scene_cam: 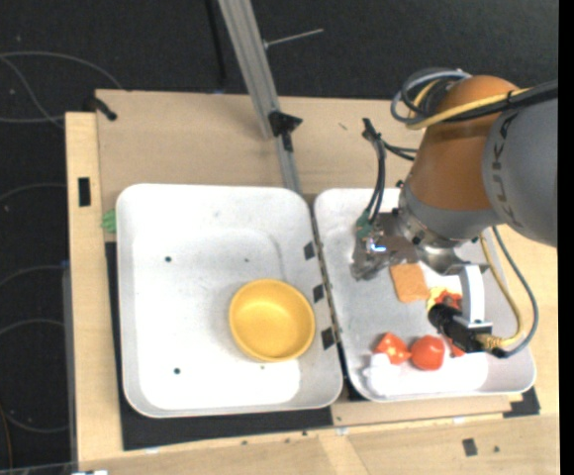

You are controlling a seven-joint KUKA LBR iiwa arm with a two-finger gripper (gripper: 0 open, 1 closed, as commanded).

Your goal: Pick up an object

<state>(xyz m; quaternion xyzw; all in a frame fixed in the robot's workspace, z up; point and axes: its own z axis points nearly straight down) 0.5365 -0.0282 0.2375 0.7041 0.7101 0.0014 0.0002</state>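
Block, flat, orange and roughly square, lies mid-right of the frame in the right bin, just below and right of the gripper. A red ball sits near that bin's lower edge, and a yellow bowl rests in the left bin. The arm enters from the upper right, wrist bent down, gripper low over the bin's upper left; whether it is apart or together cannot be told.

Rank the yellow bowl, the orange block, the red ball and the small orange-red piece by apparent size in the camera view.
1. yellow bowl, clearly the largest.
2 and 3. orange block and red ball: they look about alike, so not ranked against each other.
4. small orange-red piece, the smallest.
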